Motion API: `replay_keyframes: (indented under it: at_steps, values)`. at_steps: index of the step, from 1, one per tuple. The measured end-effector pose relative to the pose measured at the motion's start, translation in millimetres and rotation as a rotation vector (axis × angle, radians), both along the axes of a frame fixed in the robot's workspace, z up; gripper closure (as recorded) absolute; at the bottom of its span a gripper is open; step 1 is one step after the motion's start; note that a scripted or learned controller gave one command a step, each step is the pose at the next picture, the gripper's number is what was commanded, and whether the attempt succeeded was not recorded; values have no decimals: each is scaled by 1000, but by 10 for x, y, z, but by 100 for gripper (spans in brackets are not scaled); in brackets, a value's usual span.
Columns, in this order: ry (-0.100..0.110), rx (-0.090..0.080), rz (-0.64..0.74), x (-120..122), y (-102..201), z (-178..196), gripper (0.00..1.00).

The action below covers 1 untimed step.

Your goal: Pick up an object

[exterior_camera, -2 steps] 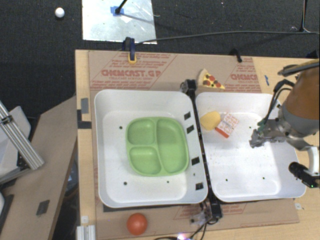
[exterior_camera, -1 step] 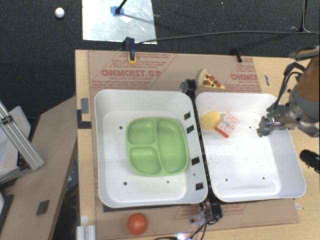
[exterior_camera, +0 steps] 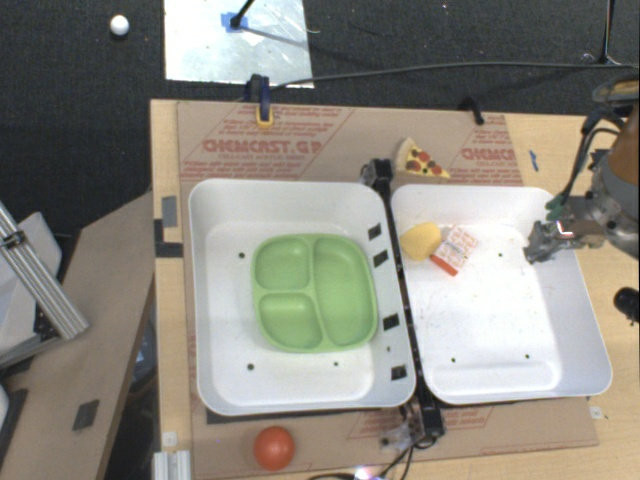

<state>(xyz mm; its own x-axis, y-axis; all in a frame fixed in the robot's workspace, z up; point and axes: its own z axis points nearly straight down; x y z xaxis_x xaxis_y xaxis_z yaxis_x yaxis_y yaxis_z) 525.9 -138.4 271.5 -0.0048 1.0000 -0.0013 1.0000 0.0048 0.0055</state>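
The bench (exterior_camera: 330, 128) is covered by a brown board with red printed letters, and two white bins stand on it side by side. The left bin (exterior_camera: 210, 268) contains a green divided tray (exterior_camera: 314, 292). In the right bin (exterior_camera: 570, 358), near its upper left corner, a yellow object (exterior_camera: 420, 238) lies touching a small red and white packet (exterior_camera: 455, 249). The gripper (exterior_camera: 540, 243) is at the right bin's right rim, well apart from both; I cannot tell its opening. A pizza slice toy (exterior_camera: 421, 161) lies behind the bins and an orange ball (exterior_camera: 274, 447) in front. The floor is dark carpet.
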Motion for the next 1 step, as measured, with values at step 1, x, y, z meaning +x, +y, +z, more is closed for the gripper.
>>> replay_keyframes:
  at_steps: [1]
  values:
    - [3, 1, 2, 34, 442, -4, 100]
